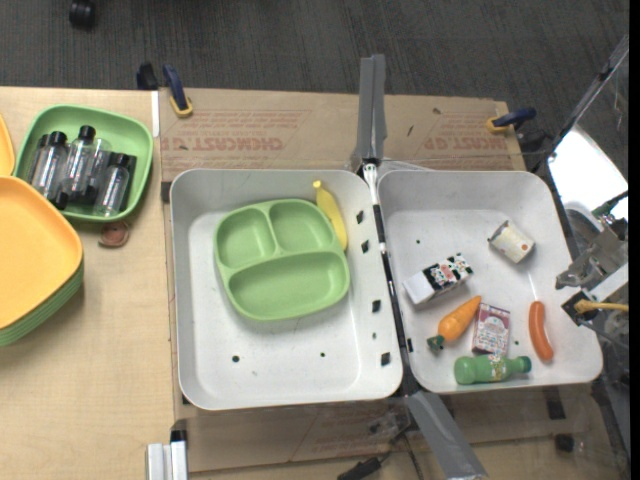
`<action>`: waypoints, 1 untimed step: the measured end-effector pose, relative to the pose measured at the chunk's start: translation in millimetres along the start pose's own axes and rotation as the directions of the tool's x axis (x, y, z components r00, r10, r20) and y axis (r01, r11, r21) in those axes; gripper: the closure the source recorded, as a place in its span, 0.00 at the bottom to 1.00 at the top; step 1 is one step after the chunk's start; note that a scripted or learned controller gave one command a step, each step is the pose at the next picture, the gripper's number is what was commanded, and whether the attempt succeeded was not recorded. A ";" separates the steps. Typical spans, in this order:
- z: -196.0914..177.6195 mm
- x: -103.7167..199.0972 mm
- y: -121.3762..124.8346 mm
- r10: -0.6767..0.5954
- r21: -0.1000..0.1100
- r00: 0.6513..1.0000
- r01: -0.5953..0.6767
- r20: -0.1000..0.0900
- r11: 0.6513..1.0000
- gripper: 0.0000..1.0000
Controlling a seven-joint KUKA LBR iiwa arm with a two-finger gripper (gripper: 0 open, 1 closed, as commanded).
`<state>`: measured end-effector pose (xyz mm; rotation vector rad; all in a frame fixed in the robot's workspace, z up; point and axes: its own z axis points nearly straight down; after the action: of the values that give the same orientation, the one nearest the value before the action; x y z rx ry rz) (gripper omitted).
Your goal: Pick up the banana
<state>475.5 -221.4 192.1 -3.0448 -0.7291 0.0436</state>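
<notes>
The yellow banana (331, 213) lies in the left bin (200, 368), up against the top right edge of the green divided plate (283, 268) and close to the wall between the two bins. My gripper (592, 286) is at the far right, over the outer rim of the right bin (570, 218), a long way from the banana. Nothing shows in its grasp.
The right bin holds a carrot (458, 320), a green bottle (490, 368), a red sausage-shaped toy (540, 330), a pink packet (491, 328), a black-and-white box (440, 276) and a white cup (511, 240). Orange plates (30, 258) and a green tray of bottles (85, 163) sit left of the bins.
</notes>
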 end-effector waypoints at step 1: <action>-7.5 0.0 0.1 -0.004 0.002 1.000 0.004 0.004 1.000 1.00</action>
<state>475.7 -221.5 199.5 -3.0421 -0.7343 0.0498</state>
